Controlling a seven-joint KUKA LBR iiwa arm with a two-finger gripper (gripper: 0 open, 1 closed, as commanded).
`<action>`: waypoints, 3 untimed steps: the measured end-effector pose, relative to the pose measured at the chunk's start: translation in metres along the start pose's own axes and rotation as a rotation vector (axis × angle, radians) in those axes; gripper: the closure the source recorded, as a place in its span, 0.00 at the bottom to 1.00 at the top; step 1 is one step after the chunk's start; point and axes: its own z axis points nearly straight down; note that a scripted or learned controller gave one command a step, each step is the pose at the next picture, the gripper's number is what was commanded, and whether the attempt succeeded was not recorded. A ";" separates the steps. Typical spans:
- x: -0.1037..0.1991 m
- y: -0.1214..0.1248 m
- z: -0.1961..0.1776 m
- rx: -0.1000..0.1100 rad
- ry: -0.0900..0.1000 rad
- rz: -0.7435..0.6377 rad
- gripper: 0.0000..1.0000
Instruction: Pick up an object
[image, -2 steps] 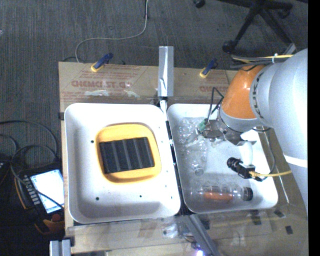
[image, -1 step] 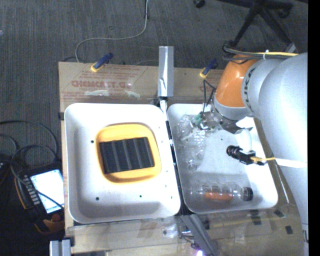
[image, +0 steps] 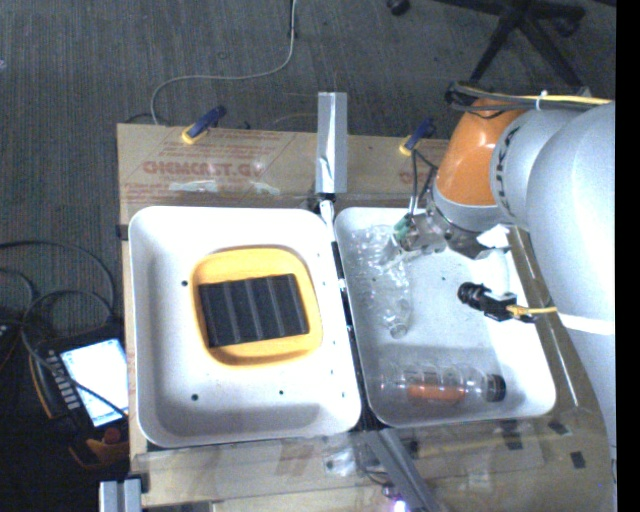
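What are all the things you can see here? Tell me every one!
White bins: two, white, side by side on the bench.
Tray: one, yellow with a black ribbed middle, in the left bin.
Clear plastic bottle: one, see-through with something orange inside, lying along the right bin's near wall.
Crumpled clear plastic: one heap, see-through, in the right bin's far left part.
Cardboard sheet: one, brown with red print, behind the bins.
Clamps: two, blue and yellow, on the cardboard's far edge.
Handheld screen: one, lit, on the floor left of the bench.
Arm: one, grey with an orange band, over the right bin.
Pincer: one, at the crumpled plastic's far end.
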 end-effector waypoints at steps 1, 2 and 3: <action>0.001 -0.002 0.004 0.005 0.000 0.000 0.00; 0.010 -0.066 0.015 0.002 0.009 -0.115 0.00; 0.009 -0.062 0.000 -0.009 0.007 -0.114 1.00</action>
